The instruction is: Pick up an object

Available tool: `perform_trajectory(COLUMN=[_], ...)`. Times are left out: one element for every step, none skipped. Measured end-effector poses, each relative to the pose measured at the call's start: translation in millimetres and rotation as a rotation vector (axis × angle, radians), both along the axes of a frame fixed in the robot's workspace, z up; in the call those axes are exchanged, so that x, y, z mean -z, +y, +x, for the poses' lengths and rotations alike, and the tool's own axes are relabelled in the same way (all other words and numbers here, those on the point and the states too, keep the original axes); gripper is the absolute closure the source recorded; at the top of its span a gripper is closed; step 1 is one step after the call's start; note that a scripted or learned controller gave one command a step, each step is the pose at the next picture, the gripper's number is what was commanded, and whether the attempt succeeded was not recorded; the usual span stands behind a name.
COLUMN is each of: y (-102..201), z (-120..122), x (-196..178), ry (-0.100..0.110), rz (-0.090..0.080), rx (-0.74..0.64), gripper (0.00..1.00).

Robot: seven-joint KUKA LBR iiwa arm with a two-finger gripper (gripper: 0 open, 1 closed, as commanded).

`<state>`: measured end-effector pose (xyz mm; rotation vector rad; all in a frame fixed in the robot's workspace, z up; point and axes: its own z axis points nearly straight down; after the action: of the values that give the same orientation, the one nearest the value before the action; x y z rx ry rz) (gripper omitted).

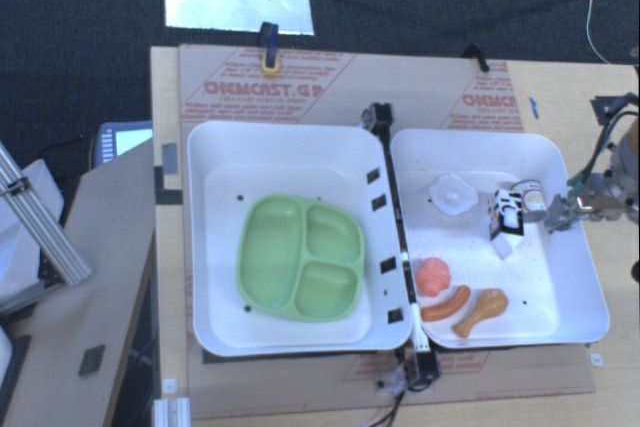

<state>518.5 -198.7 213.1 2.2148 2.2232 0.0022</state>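
Two shallow white bins sit side by side on the bench: the left bin (215, 155) holds a pale green divided plate (300, 257), lying flat near its middle. The right bin (560, 315) holds the smaller things. At its right side the gripper (548, 212) reaches in and is clamped on a small black-and-white carton (507, 215), which sits tilted between the fingers, near the bin's centre. Just left of the carton lies a clear plastic cup lid (454, 194). Toward the front wall lie a toy drumstick (481, 310), a toy sausage (445, 304) touching it, and a pink-orange ball (433, 276) beside the divider.
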Motion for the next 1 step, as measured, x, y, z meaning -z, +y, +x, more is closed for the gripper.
perform_trajectory(y=[50.0], z=[-1.7], x=[8.3], ry=[0.002], rz=[0.001], rx=[-0.002], gripper=[1.0])
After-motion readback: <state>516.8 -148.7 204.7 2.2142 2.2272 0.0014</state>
